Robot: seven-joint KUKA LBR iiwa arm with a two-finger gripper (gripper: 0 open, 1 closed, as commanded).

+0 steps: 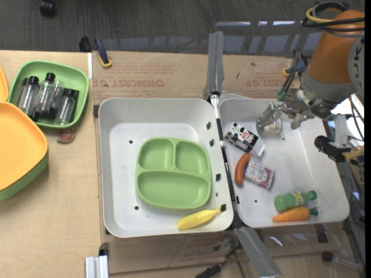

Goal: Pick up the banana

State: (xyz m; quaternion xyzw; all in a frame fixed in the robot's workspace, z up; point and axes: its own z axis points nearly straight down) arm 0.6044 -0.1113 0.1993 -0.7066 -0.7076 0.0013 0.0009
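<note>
The yellow banana [199, 218] lies in the left bin [116, 126], at its front edge, just below the green divided plate [174, 172]. My gripper [271, 123] hangs over the back of the right bin [313, 167], far to the upper right of the banana, near a black and white packet [242, 136]. Nothing shows between its fingers.
The right bin holds a red sausage-shaped toy [240, 169], a pink packet [258, 175], a green bottle [294, 200] and an orange carrot [292, 214]. Left of the bins stand a green tray of bottles [49, 94] and stacked orange plates [17, 149].
</note>
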